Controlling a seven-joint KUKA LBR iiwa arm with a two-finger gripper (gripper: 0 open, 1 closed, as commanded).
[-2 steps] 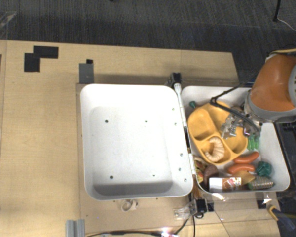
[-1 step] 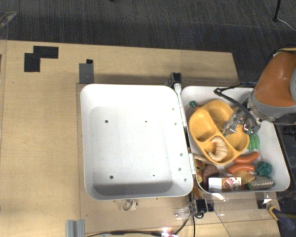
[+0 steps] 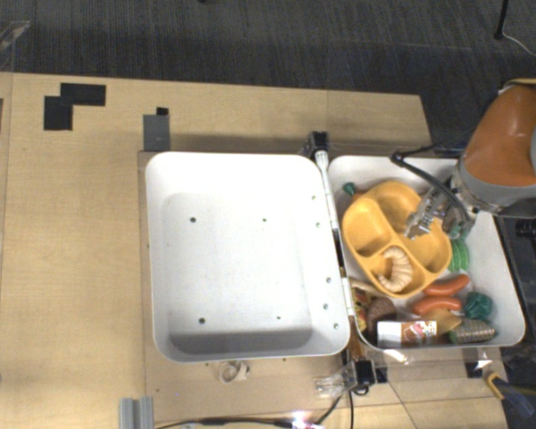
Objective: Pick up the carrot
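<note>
**Desk:** What sits at the left of the frame?

**Photographer:** A tan bench (image 3: 71, 266) with black tape marks at upper left. At centre lies the left bin (image 3: 241, 257), a shallow white tray with a bare floor.

**Desk:** And moving right?

**Photographer:** The right bin (image 3: 505, 293) is crowded. A yellow divided dish (image 3: 384, 226) fills its upper middle, tilted, with a pale ridged piece (image 3: 395, 269) in its lower compartment. Below the dish lie a small bottle with a red label (image 3: 406, 332) along the bottom edge, a red sausage-shaped toy (image 3: 445, 285) and, just beneath that, the carrot (image 3: 439, 307), orange, lying roughly level with a green leafy top (image 3: 478, 306) at its right end.

**Desk:** Where is the arm?

**Photographer:** It enters from the right edge, orange band at upper right. The gripper (image 3: 426, 217) hangs over the dish's upper right compartment, above the carrot in the frame and apart from it. Whether the fingers stand wide or narrow cannot be told; the metal parts blur against the dish.

**Desk:** How far along is the pick?

**Photographer:** By the look of it, barely begun. The carrot rests in the bin, untouched, hemmed by the sausage toy above and the bottle below. The approach, the close and the lift all appear to remain.
</note>
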